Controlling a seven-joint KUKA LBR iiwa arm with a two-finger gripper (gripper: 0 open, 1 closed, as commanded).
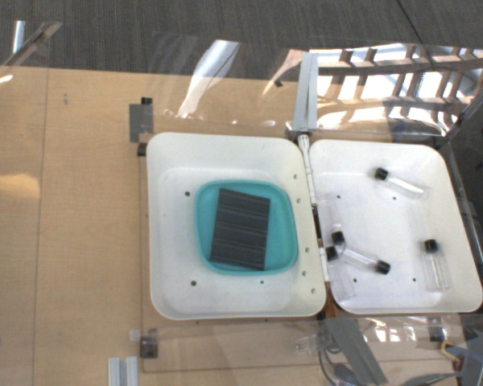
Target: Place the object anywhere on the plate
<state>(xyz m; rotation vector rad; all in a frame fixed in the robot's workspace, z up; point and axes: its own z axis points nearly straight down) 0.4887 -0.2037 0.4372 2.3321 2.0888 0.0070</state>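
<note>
Wooden bench (64, 215): dark ridged block (241, 228) lies on teal plate (285, 240).

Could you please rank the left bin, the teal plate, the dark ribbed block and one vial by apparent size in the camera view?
1. Left bin
2. Plate
3. Block
4. Vial

The dark ribbed block (241, 228) hides the middle of your teal plate (286, 232); the clear vials' (437, 268) bodies nearly vanish against the right bin (459, 183).
</note>
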